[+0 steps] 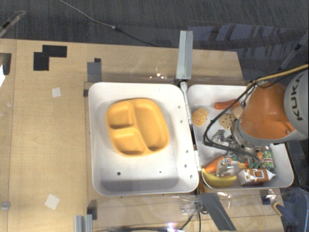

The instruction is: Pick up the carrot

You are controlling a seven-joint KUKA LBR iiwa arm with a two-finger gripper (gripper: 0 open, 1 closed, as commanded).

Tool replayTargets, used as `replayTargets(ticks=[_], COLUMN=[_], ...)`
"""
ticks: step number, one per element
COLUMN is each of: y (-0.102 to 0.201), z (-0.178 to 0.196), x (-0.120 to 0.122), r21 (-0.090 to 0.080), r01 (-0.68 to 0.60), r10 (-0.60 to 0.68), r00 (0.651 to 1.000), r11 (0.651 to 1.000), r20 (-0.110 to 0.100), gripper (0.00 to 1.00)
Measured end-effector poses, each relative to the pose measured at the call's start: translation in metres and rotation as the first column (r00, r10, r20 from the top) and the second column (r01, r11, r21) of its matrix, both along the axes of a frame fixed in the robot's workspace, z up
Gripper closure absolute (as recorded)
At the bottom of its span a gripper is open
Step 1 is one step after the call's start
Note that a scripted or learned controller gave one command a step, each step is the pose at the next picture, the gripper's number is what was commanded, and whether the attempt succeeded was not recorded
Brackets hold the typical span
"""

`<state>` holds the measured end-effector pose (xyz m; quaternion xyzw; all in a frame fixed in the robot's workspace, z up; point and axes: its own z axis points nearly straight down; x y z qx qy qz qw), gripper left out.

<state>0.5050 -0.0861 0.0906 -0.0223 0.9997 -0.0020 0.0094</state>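
Observation:
The carrot point(211, 167), a short orange piece, lies near the front left corner of the right bin point(287, 178), just above a yellow banana point(219, 181). My gripper point(225, 166) hangs low over the bin, right beside the carrot's right end and above the banana. The arm's orange band point(264, 111) and its cables hide much of the bin's middle. Whether the carrot sits inside the gripper cannot be made out.
A yellow divided plate point(136, 126) lies in the left bin point(99, 178). The right bin also holds a round waffle point(200, 115), a sausage point(223, 105), a cookie point(225, 122) and a small carton point(256, 177). A metal divider point(183, 62) stands between the bins at the back.

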Motion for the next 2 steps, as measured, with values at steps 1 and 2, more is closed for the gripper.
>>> replayTargets(ticks=[1,2], y=[0.002,-0.001], z=[-0.001,0.0], x=[0.008,-0.004], r21=[0.001,0.002], r01=[0.001,0.147], r10=[-0.001,-0.147], r00=[1.0,0.989], r11=[1.0,0.989], r20=[-0.007,0.006], gripper=[0.0,0.0])
